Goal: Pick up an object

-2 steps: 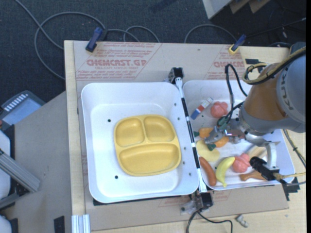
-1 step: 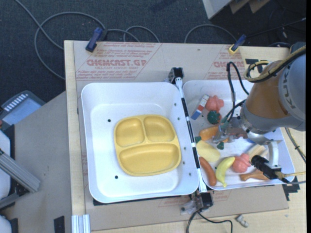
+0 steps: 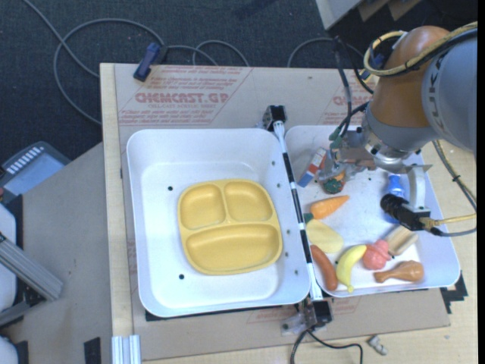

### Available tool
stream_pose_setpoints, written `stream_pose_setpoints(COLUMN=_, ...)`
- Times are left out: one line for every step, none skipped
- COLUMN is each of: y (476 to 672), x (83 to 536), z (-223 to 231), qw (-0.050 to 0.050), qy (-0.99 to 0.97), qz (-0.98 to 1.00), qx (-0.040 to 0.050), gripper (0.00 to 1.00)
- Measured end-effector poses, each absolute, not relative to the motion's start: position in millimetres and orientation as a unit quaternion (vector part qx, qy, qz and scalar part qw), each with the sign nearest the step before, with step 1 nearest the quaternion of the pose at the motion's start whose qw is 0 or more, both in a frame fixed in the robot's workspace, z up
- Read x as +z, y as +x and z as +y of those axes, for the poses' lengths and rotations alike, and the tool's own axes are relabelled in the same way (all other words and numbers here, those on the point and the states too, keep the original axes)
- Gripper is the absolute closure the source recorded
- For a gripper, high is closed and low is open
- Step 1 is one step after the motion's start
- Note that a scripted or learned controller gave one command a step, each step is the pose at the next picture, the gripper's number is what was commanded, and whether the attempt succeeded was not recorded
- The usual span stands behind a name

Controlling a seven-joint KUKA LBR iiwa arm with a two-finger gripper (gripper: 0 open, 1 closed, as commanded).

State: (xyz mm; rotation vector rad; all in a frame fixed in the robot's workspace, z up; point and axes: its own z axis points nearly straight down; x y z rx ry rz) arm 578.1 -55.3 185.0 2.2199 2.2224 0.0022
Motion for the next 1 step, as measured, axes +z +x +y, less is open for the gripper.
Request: stream_pose_setpoints(y=550.0, x=233.2, z=-1.6, qw=0.001, qy=0.706, qz=0.708, qx=0.0008, gripper=1.00)
